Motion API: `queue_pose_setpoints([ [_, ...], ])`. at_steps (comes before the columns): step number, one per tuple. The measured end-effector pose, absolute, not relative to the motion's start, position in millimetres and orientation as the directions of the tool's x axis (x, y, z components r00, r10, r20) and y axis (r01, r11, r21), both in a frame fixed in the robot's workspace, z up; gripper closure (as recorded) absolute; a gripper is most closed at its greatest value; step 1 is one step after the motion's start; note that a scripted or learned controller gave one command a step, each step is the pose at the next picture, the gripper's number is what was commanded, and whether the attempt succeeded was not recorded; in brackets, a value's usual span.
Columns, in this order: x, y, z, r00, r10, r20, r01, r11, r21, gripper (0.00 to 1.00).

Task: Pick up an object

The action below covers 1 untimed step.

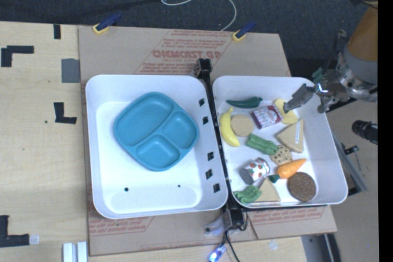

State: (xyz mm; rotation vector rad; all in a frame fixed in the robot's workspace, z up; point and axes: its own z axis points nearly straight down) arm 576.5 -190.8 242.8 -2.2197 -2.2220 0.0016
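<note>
My gripper [309, 101] hangs over the far right corner of the right bin [334, 150]. Its fingers are spread open with nothing between them. One grey finger [299, 97] slants down toward a small yellow piece [280, 106]. Toy foods fill this bin: a green chili [244, 102], a banana [228, 129], a red and white packet [265, 116], a pale wedge [292, 135], a green pickle [263, 145], a carrot [289, 168], a small can [255, 169] and a brown round patty [301, 186].
The left bin [101, 150] holds a blue divided plate [156, 131]. Black clips [210, 156] line the seam between the two bins. A white cable [202, 0] loops over the dark floor behind the bench. The arm's grey and orange body [368, 46] stands at the right.
</note>
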Motion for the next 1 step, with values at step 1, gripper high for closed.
queue_pose_setpoints([
  [1,576.8,-190.4,252.8,-0.002,1.0,0.0,1.0,0.002,-0.001,1.0],
])
